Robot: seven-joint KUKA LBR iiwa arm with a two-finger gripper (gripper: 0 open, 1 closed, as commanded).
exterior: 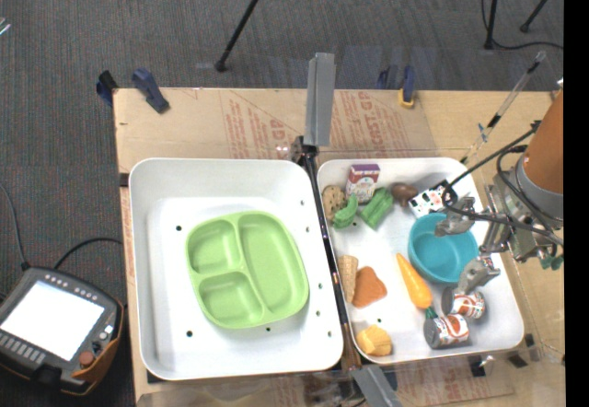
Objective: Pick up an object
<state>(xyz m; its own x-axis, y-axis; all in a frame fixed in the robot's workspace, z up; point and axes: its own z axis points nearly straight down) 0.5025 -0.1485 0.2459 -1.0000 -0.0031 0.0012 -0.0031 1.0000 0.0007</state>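
Note:
The right bin (502, 299) holds several small items. Among them are a blue bowl (440, 250), an orange carrot (414, 281), an orange wedge (368, 287), a yellow block (375, 340) and two tins (451, 330). My gripper (467, 250) hangs over the bowl's right rim. It is open, one finger (455, 226) by the rim's far side and the other nearer the tins. Nothing is held between them. Whether the fingers touch the bowl is unclear.
The left bin (156, 212) holds a green divided plate (247, 267). At the right bin's far end lie a purple-and-white carton (363, 181), green toys (364, 210), a brown lump (403, 191) and a white card (425, 203). A cone (348, 274) lies by the divider.

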